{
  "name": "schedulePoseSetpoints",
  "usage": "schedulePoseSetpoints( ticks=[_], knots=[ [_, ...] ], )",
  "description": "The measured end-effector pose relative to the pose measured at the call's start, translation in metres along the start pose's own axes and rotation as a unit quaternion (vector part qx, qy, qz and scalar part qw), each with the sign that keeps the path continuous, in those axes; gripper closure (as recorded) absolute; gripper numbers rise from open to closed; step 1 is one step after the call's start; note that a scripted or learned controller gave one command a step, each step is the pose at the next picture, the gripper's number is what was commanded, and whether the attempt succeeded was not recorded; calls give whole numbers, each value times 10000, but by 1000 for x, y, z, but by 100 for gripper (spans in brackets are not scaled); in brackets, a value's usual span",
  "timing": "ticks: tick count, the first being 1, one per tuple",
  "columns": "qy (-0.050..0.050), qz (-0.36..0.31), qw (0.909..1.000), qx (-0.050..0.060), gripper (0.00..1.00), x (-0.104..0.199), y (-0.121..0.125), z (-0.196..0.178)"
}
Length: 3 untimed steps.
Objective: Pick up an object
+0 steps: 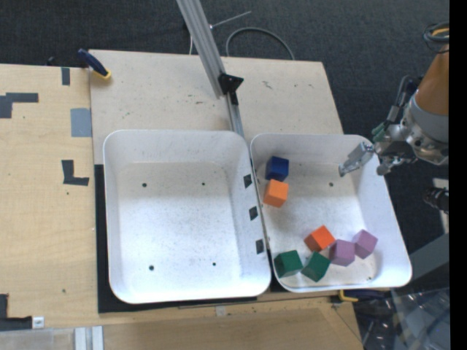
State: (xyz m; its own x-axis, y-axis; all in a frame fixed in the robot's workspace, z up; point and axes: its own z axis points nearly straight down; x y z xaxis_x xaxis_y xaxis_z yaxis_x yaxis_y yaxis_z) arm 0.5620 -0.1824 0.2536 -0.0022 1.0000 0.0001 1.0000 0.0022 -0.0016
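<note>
Poised over the right bin's (385, 195) far right rim, gripper (368, 159) fingers spread apart and clamped on nothing, well clear of the cubes, with the blue cube (276, 168) and orange cube (276, 193) nearest leftward

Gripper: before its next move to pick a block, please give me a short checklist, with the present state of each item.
1. Gripper holds nothing: ok, no block sits between its fingers.
2. Gripper open for a grasp: ok, fingers spread.
3. Gripper over the right bin: ok, at its upper right edge.
4. Blocks within that bin: ok, all seven.
5. An easy target: ok, the blue block and orange block lie apart from the lower cluster.
6. Cluster spacing: not ok, the purple blocks and green blocks touch.
</note>
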Motion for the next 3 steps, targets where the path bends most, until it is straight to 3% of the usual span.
schedulePoseSetpoints(
  ticks=[1, 2, 3],
  knots=[
    [-17, 2, 10000, -50, 0, 1, -6, -188],
    [5, 16, 10000, 36, 0, -18, -13, -70],
    [-20, 5, 10000, -54, 0, -12, -56, -244]
  ],
)
